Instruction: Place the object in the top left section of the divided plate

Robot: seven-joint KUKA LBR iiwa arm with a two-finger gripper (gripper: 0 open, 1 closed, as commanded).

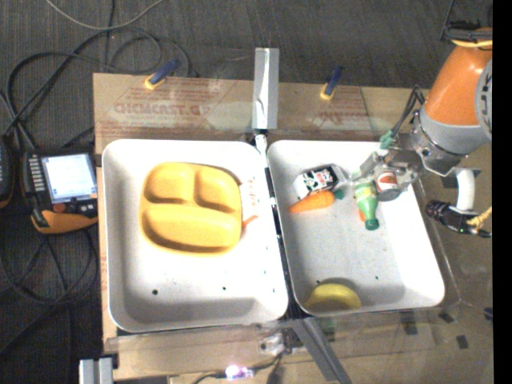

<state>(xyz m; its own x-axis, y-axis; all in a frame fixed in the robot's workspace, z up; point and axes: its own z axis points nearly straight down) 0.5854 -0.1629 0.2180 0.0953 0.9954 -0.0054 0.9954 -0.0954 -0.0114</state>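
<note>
Green plastic showed just below the gripper [382,178]: a small toy bottle [369,206] with a red-and-white cap end, standing or leaning in the right bin [416,282], its top tucked up against the fingers. Whether the jaws were apart, together or clamped on the bottle could not be told, because the wrist and its fittings hid the tips. The bottle's lower end seemed to rest on the bin floor.

To the left of the jaws lay a toy carrot [311,203], and just beyond it a small black-and-white carton [318,179], both close enough to be nudged. Far below the jaws, against the near wall, sat a yellow lemon-like piece [334,296]. The yellow divided plate [193,206] lay well to the left of the jaws in the left bin [132,294], across the ridge where the two bins meet.

The main risk, as I judged it, was a weak or off-centre hold on the rounded bottle, which could let it slip or tip on lifting. A sweep leftward might also drag the carrot along. Carried low, the bottle could catch on the bin walls. At the plate, the top left section was small and its dividers shallow, so a release slightly off could drop the bottle into a neighbouring section.
</note>
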